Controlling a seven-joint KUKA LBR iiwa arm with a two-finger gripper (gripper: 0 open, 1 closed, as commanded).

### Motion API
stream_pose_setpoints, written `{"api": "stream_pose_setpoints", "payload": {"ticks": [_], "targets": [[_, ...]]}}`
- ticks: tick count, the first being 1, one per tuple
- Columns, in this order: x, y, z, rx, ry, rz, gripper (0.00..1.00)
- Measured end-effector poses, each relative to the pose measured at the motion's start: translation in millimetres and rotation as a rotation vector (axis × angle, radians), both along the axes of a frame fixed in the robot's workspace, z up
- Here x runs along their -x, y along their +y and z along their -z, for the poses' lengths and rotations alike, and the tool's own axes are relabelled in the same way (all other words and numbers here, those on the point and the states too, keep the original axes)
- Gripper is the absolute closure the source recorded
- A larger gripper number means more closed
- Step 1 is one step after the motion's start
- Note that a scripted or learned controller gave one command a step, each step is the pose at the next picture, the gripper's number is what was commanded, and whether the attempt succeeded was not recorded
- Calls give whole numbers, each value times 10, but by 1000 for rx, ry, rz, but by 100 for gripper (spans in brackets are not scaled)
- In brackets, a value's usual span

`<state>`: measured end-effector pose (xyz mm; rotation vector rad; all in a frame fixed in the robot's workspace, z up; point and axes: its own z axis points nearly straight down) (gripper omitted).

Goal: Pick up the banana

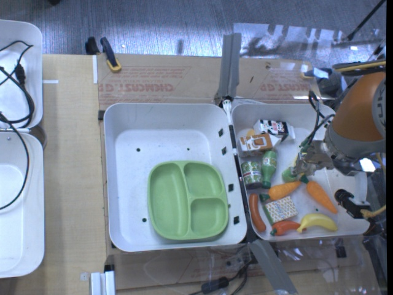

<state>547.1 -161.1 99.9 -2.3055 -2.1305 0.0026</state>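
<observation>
The yellow banana [317,223] lies in the right bin [245,112] near its front right corner, curved, with its tips pointing left and right. My gripper [305,166] hangs over the middle of that bin, above and a little left of the banana, close to two orange carrots [284,189] [321,196]. The gripper is apart from the banana. Its tip is dark and tangled with cables, so its state is unclear.
The right bin also holds an orange carton [256,142], a black-and-white carton [274,128], a green can [252,173], a green bottle [269,167], a red sausage [256,212], a cracker [281,209] and a red pepper [285,227]. A green divided plate [187,200] sits in the left bin [123,165].
</observation>
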Motion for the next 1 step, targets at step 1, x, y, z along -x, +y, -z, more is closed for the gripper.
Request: {"api": "stream_pose_setpoints", "payload": {"ticks": [1], "targets": [[-137, 389, -1432, 3, 0, 224, 100]]}}
